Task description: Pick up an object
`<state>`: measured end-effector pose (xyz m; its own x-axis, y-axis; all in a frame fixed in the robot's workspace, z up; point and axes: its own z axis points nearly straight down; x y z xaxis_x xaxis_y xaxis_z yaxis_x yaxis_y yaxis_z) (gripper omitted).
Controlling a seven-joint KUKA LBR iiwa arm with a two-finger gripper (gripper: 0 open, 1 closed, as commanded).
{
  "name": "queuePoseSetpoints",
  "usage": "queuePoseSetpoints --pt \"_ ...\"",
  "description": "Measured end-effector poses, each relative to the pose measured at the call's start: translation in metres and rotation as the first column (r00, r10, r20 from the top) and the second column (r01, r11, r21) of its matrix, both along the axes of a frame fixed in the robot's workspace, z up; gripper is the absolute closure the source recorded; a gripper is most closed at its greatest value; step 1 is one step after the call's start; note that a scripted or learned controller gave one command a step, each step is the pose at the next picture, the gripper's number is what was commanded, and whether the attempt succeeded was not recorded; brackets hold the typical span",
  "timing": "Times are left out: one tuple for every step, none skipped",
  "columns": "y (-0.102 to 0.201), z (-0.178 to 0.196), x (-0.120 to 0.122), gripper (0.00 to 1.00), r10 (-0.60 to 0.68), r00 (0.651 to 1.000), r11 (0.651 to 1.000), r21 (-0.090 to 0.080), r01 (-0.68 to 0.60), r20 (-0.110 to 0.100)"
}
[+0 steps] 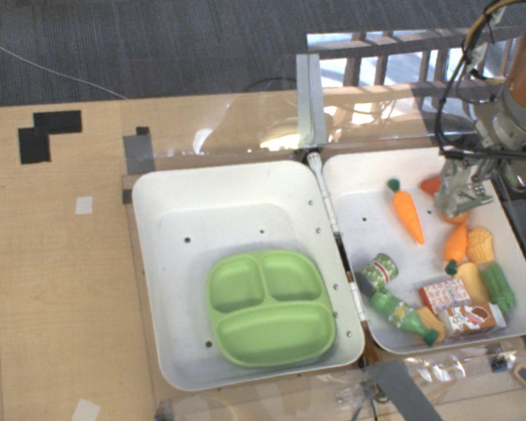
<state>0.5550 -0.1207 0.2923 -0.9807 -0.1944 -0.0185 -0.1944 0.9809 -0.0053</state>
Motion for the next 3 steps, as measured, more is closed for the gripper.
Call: queuePoseSetpoints --pt "0.001 0.013 0.002 1.00 0.001 1.000 1.000 -0.001 -0.001 0.010" --pt "0.001 0.025 0.005 1.00 0.002 1.000 1.000 -0.003 -0.002 0.021" --pt "0.001 0.038 0.007 1.00 0.002 0.999 1.000 -0.004 -0.002 0.032"
